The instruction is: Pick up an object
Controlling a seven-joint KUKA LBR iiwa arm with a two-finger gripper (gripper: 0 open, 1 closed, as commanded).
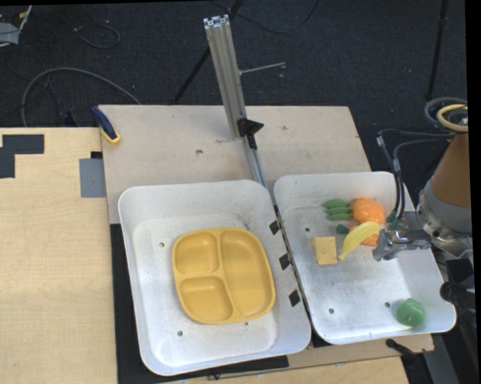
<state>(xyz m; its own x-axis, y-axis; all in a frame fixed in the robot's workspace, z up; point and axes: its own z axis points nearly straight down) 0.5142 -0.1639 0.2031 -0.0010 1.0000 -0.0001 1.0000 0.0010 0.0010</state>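
Green ball (410, 312) in right bin (363, 321), near corner. Gripper (382, 247) just beside yellow banana-like piece (357, 237) and orange (367, 210) — fingers' state unclear, contact possibly touching. Yellow tray (224, 274) in left bin (151, 324).

Two bins sit side by side on the bench. In the left bin (139, 230) a divided plate (224, 274) lies near the middle. In the right bin (339, 318) a block (326, 250) lies left of a curved piece (358, 237), which seems to rest against a round fruit (368, 212). Pods (336, 209) lie behind the block. A ball (410, 312) sits in the near right corner, well apart. The gripper (382, 250) is just right of the curved piece.
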